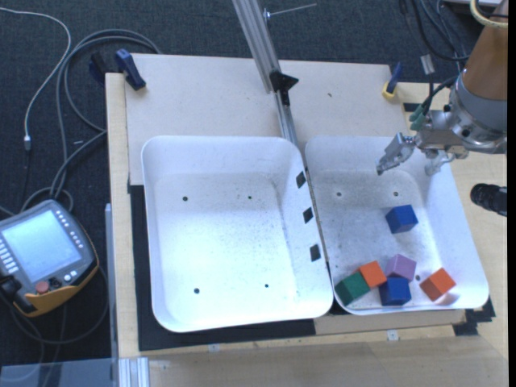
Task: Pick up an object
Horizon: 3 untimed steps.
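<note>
Over the far end of the right bin (451, 208), the gripper (411, 158) hangs at the end of the grey arm that enters from the right side of the view. Its 2 fingers are spread apart, one pale finger (393, 153) angled down toward the bin floor, and nothing sits between them.

Closest below the gripper, toward the viewer, a blue cube (401, 218) rests alone on the bin floor. Farther from the gripper, at the bin's near end, 5 more blocks lie in a loose cluster: a green block (351, 286), an orange block (372, 274), a purple block (401, 266), a dark blue block (394, 290) and a second orange block (438, 284) slightly apart from the rest. The left bin (161, 160) lies well away from the gripper.

The risk, as I judge it, is a miss: the gripper is offset from the lone cube, so a straight descent would likely close on air. In the cluster, a finger could land on a neighbouring block and shove it aside.
</note>
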Available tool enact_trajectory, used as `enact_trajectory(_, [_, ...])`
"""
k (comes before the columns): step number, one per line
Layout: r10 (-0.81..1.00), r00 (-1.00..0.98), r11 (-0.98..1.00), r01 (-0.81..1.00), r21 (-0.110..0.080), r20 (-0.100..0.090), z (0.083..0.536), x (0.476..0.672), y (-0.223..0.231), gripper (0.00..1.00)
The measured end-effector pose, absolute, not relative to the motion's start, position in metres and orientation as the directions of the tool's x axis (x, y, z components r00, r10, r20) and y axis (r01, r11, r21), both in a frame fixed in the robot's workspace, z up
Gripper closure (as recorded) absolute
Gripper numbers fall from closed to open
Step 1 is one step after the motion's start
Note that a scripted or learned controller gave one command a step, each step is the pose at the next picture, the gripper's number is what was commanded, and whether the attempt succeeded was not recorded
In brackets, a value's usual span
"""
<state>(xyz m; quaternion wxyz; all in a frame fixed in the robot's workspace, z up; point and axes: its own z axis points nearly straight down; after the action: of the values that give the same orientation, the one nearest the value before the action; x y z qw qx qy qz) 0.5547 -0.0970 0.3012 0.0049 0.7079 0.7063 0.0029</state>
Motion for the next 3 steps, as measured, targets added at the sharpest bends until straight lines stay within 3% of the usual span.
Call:
enact_trajectory(1, [1.0, 0.003, -0.003, 1.0, -0.003, 0.001, 0.302, 0.505, -0.118, 0.0])
enact_trajectory(2, [1.0, 0.005, -0.005, 1.0, -0.002, -0.001, 0.293, 0.504, -0.164, 0.0])
enact_trajectory(3, [1.0, -0.003, 0.003, 1.0, 0.006, -0.002, 0.307, 0.541, -0.17, 0.0])
